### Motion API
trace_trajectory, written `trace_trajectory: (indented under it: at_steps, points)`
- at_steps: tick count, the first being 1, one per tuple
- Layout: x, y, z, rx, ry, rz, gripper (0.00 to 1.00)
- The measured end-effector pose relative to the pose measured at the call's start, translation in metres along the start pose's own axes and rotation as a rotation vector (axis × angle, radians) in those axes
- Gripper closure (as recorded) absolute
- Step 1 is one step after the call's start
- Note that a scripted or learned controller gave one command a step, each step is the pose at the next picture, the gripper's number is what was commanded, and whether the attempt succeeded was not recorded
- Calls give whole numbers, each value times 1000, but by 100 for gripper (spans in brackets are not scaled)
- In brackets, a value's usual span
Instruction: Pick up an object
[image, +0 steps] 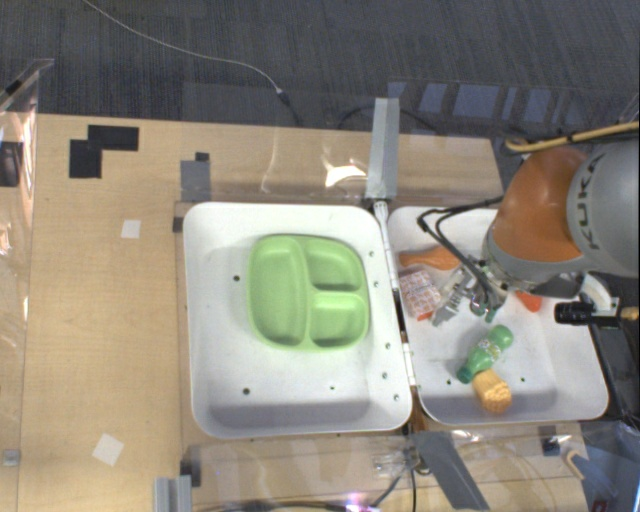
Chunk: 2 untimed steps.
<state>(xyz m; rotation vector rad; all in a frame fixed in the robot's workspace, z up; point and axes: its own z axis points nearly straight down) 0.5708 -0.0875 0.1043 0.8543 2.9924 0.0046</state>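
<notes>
My gripper (465, 312) hangs over the middle of the right bin (560, 395), open, with nothing between its fingers. A clear packet with a red pattern (419, 293) lies just left of it, touching one fingertip or very close to it. Behind the packet lies an orange piece (430, 258). A green bottle (487, 352) lies just in front of the gripper, and a tan, yellow-topped object (493, 392) lies at the bottle's near end. A small red item (528, 298) peeks out from under the wrist.
The left bin (215, 395) holds a green divided plate (305, 290). A raised divider (395, 300) separates the two bins. The arm's orange band (540, 215) and grey body cover the right bin's far right part. A black cable (445, 215) loops over the bin's back edge.
</notes>
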Motion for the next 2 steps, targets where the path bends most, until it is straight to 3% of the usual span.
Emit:
trace_trajectory:
  at_steps: [1, 2]
  points:
    - [24, 45, -84, 10, 18, 465, 100]
    - [74, 33, -86, 4, 24, -282, 100]
